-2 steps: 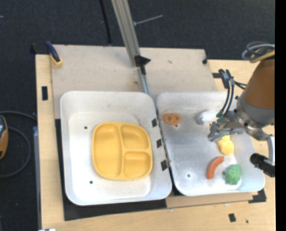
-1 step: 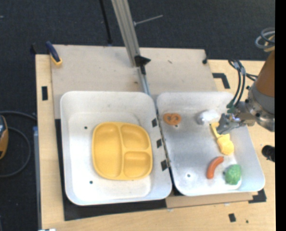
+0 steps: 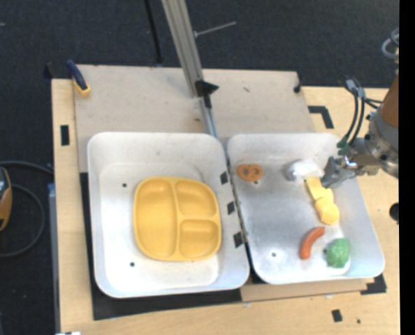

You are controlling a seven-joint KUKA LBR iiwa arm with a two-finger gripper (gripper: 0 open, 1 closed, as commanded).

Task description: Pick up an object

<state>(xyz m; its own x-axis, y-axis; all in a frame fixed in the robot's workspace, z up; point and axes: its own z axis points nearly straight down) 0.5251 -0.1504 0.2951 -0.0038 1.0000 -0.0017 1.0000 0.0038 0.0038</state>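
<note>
The claw (image 3: 333, 173) is hanging at about 2 o'clock over the right bin (image 3: 277, 257), just above the upper end of the yellow piece (image 3: 322, 201), with a small white object (image 3: 300, 169) lying beside it toward 9 o'clock. To do this step well, I judge it should be centring over the yellow piece and dropping straight, keeping clear of the white object and the bin wall. How wide the claw is standing I cannot tell; nothing is visibly pinched in it. An orange sausage (image 3: 310, 243) and a green lump (image 3: 338, 252) are sitting at 5 o'clock, a brown ring (image 3: 249, 172) at 10 o'clock. The yellow tray (image 3: 177, 218) is lying in the left bin (image 3: 110, 166).
</note>
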